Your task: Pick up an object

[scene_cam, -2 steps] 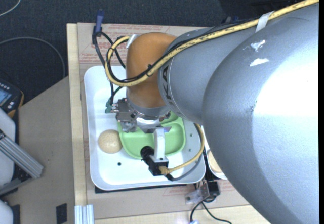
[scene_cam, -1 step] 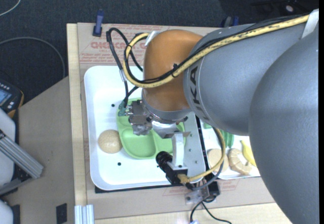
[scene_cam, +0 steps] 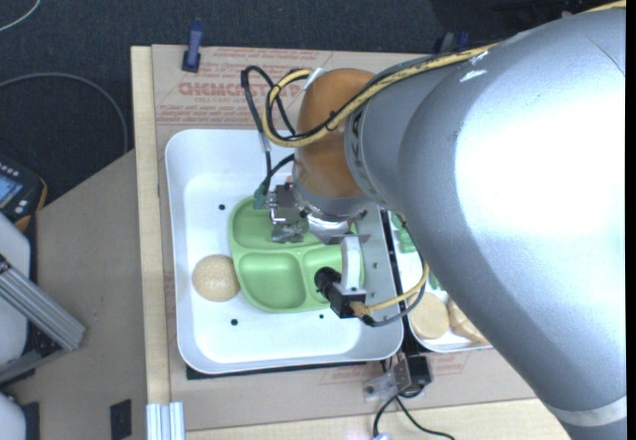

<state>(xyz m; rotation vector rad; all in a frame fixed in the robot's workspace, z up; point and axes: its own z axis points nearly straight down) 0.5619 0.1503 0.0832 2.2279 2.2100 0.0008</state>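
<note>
Gripper (scene_cam: 298,224) over green tray (scene_cam: 266,274) mid left bin (scene_cam: 189,229); finger state cannot be told. Beige ball (scene_cam: 215,278) touching tray, near bin's left wall.

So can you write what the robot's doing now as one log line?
arm: reaching into left bin | gripper: over green divided tray | grasp: cannot tell | beige ball: left of tray, untouched

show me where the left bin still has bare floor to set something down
Bare floor in the left bin: the back-left corner above the green divided tray, and the front strip below the tray and the beige ball. The right side is crowded by the arm's wrist hanging over the tray.
</note>
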